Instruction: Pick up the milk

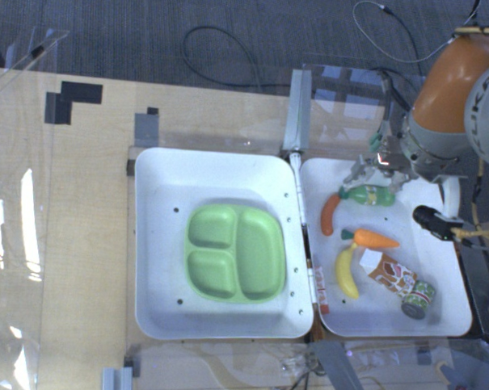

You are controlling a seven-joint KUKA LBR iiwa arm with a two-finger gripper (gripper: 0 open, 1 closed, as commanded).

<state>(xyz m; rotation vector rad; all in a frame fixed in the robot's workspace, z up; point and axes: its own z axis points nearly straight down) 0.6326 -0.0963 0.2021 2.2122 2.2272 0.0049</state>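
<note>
1. The wooden surface [80, 248] carries two white bins side by side.
2. The left bin [158, 227] holds a green divided plate [235, 253].
3. The right bin [450, 312] is the landmark; the arm [455, 86] hangs over its far edge.
4. The jaws [380, 173] sit above a green bottle [370, 196] near that far edge; I cannot tell their spread.
5. The milk [393, 277], a carton, lies near the bin's middle, open floor toward its right wall.
6. A carrot [370, 238] touches the milk's far side; a banana [346, 275] lies just left.

Bright, even overhead light; glare on left plexiglass [9, 220]; soft shadows, slight blur.
</note>
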